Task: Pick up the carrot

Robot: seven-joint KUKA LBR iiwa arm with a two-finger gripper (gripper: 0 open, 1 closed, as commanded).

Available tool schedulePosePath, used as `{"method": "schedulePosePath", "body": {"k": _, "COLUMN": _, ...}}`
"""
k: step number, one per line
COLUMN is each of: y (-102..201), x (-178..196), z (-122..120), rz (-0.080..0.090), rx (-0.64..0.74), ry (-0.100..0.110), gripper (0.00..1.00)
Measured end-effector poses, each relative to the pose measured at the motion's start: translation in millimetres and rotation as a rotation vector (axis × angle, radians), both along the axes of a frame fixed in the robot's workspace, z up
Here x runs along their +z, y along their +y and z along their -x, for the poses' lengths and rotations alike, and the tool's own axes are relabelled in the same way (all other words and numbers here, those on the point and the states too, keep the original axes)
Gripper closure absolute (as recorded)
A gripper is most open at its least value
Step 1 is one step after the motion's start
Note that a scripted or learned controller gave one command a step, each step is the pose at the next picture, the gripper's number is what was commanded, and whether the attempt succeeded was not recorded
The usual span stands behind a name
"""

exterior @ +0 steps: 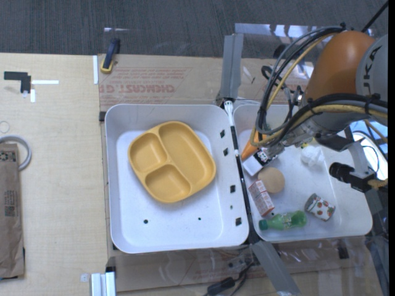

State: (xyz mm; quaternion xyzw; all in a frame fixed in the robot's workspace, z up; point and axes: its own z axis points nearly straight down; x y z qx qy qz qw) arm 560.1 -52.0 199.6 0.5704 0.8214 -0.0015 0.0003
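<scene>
From above, the bench [49,165] carries two shallow white bins side by side. The left bin [123,227] holds a yellow plate [171,161] with three compartments, lying tilted near the bin's middle, all its sections bare.

The right bin [345,224] holds the clutter. The carrot [249,148] lies at that bin's left wall, just beside the divider between the two bins; only its orange lower end shows, slanting down to the left, while its upper part runs under the arm's hardware. The arm [345,54] reaches in from the right, its orange band high over the bin, with black and yellow cables [278,73] looping around it. The gripper [265,154] sits low at the carrot's upper end, right against it; whether its fingers are spread, closed, or clamped on the carrot cannot be told, since the wrist and cables cover them.

Just below the gripper lies a round tan ball [271,180]. Touching it on the left is a small red and white carton [260,198], lying along the bin's left wall. A green bottle [284,221] lies on its side along the near edge. To its right sits a small patterned can [320,207], tipped over. A crumpled white object [311,156] lies further back, near the arm.
</scene>
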Motion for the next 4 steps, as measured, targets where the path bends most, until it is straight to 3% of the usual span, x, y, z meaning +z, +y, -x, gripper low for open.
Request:
{"method": "schedulePosePath", "body": {"k": 1, "y": 87, "x": -9, "z": -51, "rz": -0.001, "rx": 0.086, "ry": 0.0, "gripper": 1.0}}
{"method": "schedulePosePath", "body": {"k": 2, "y": 86, "x": -8, "z": -56, "rz": -0.001, "rx": 0.089, "ry": -0.002, "gripper": 1.0}}
{"method": "schedulePosePath", "body": {"k": 3, "y": 9, "x": -8, "z": -99, "rz": 0.0, "rx": 0.278, "ry": -0.002, "gripper": 1.0}}
{"method": "schedulePosePath", "body": {"k": 4, "y": 27, "x": 25, "z": -99, "rz": 0.0, "rx": 0.173, "ry": -0.002, "gripper": 1.0}}
